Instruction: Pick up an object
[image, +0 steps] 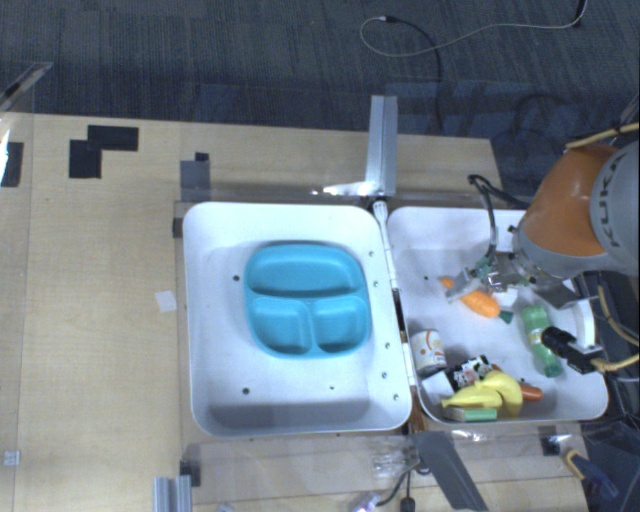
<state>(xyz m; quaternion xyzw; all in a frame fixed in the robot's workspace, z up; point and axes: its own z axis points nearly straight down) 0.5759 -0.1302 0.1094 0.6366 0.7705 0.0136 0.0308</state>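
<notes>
The right bin holds several small objects. An orange carrot-like piece lies near its middle, with a small orange bit to its left. My gripper hangs low over the bin, right above and touching distance from the orange piece; whether it touches is unclear. A green bottle lies to the right of it. At the front edge of the bin lie a yellow banana, a black-and-white item and a white cup.
The left bin carries a blue divided tray. A metal post stands behind the wall between the bins. The arm's orange band overhangs the right bin's far right corner, with cables beside it.
</notes>
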